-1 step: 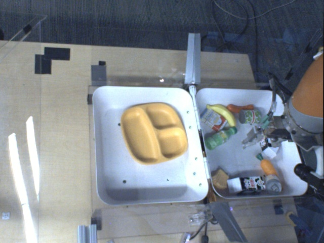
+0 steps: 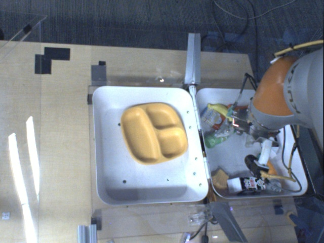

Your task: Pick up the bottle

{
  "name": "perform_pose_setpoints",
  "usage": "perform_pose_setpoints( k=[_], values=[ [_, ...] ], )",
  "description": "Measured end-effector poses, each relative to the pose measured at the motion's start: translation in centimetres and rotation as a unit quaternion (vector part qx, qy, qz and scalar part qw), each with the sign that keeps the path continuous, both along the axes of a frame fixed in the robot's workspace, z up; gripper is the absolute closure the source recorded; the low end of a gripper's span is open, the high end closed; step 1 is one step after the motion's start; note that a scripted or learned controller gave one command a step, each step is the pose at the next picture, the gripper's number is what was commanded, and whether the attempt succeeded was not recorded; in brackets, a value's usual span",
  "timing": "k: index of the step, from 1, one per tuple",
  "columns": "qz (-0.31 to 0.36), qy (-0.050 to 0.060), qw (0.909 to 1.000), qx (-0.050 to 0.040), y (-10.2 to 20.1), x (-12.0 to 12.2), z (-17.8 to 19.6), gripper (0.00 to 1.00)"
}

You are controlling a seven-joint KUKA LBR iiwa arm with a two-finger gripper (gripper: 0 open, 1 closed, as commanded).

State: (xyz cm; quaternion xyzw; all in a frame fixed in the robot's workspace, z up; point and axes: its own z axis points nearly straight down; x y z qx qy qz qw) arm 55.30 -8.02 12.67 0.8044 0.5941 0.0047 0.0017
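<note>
Fingers on the grey gripper (image 2: 235, 121) sat among crinkly wrappers (image 2: 215, 116) in the shallow white right bin's (image 2: 238, 153) far-left corner, and apart or together, I couldn't tell. Clear plastic bottle (image 2: 250, 185), dark label, white cap, lay sideways against the near wall, well apart. Approach stage, I'd say: next, come nearer and line up across its body.
</note>
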Motion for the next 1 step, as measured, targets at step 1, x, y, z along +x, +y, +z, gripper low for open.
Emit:
perform_pose_setpoints(
  k=[1],
  values=[
    [0.003, -0.008, 1.0000, -0.0023, -5.78, 7.58, -3.09, 0.00]
  ],
)
